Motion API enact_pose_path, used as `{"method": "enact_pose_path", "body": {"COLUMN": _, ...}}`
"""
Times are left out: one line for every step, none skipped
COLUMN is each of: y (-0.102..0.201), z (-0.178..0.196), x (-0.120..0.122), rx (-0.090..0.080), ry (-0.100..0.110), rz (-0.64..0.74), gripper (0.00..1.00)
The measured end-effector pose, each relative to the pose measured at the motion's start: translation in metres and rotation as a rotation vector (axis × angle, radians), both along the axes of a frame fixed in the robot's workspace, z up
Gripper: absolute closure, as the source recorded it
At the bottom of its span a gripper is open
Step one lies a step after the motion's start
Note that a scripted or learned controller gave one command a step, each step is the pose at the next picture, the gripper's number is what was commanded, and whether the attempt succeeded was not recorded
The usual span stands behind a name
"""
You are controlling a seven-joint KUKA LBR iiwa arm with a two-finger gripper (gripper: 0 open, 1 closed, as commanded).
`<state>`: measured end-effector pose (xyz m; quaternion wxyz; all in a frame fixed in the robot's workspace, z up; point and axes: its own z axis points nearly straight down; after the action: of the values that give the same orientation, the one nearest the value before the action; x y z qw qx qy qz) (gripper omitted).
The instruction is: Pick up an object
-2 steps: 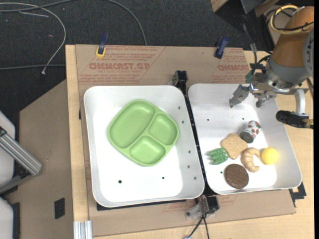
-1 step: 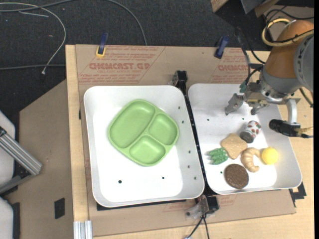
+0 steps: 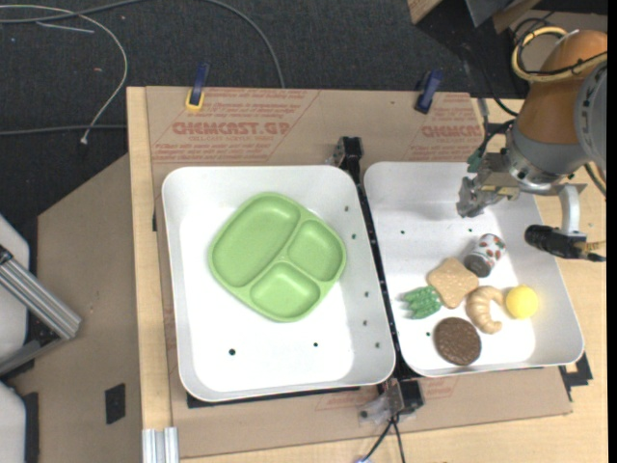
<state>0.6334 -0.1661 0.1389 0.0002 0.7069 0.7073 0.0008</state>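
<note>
- The left bin (image 3: 183, 258) holds a green plate (image 3: 278, 256) with three compartments, lying flat near the bin's middle and turned at a slant to the bin's sides.
- The right bin (image 3: 410, 196) holds a cluster of toy foods in its near right part: a tan cracker (image 3: 452, 280), a croissant (image 3: 484, 309), a yellow lemon (image 3: 522, 302), a brown cookie (image 3: 456, 341), a green veg piece (image 3: 421, 302) and a small can (image 3: 485, 254).
- The croissant's long axis runs far-left to near-right; its ends curve toward the lemon.
- The can lies tilted, grey with red and white marks, just far-right of the cracker.
- The cookie is round, dark and flat, nearest the bin's near rim.
- The gripper (image 3: 469, 204) hangs over the far right part of the right bin, apart from the foods; whether its fingers are wide or narrow cannot be told.
</note>
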Motion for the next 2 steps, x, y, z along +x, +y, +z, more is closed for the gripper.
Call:
{"method": "enact_pose_path", "body": {"y": -0.006, "z": 0.051, "x": -0.007, "rx": -0.003, "ry": -0.005, "rz": -0.001, "gripper": 1.00}}
{"method": "enact_pose_path", "body": {"y": -0.006, "z": 0.075, "x": -0.005, "rx": -0.002, "ry": -0.004, "rz": 0.000, "gripper": 1.00}}
